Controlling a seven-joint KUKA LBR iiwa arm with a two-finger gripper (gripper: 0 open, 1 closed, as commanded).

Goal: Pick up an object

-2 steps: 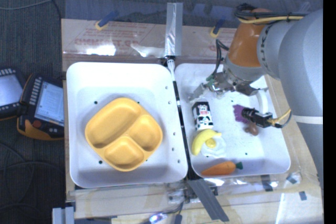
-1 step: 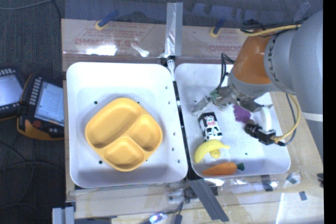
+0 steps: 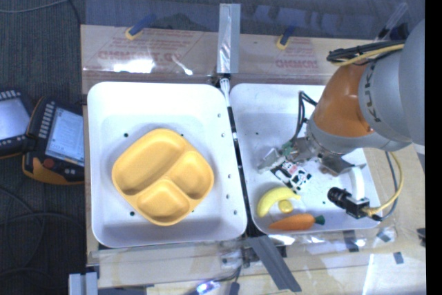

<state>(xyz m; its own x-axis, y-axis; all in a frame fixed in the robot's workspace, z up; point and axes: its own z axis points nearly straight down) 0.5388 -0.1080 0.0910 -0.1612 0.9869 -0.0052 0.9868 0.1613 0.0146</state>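
Over the right bin my gripper hangs low, reaching in from the right under my orange band. Whether it is open or closed I cannot tell from this slanted view; the tip is a clutter of grey and black parts. Just below it lies a banana, close by but apart from me, and nothing I can see sits in my grasp. A carrot lies just beyond the banana, against the bin's near wall. Across the divider, the left bin holds a yellow tray.
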